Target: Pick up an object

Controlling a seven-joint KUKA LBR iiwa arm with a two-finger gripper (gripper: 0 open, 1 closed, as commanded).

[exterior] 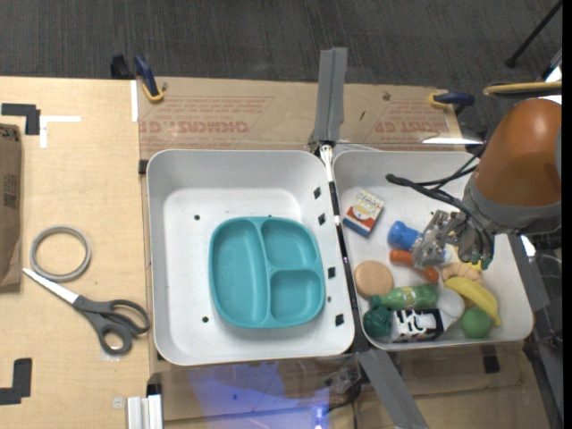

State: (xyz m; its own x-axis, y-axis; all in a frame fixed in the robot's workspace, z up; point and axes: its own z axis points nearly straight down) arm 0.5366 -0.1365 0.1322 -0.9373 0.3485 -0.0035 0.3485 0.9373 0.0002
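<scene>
- The robot arm (523, 164) comes in from the right side. It is grey with a big orange part.
- Its pincer (436, 244) hangs low inside the right bin (517, 266), over the pile of toys.
- I cannot tell if the pincer is spread or pressed together. It looks shiny and blurry there.
- I cannot see any toy pinched in it.
- The toys to pick from all lie in the right bin.
- A small box (364, 214) sits near the top left of that bin.
- A blue toy (403, 235) lies just beside the pincer, on its left.
- A round tan thing (374, 279) lies lower down.
- A green toy (407, 298) lies under that, next to a black and white thing (416, 323).
- A yellow banana (474, 295) and a green ball (476, 323) sit at the bottom right.
- The left bin (174, 204) holds a teal plate (266, 272) with three parts.
- On the tabletop (71, 159), far left, lie scissors (94, 309) and a roll of tape (60, 252).
</scene>
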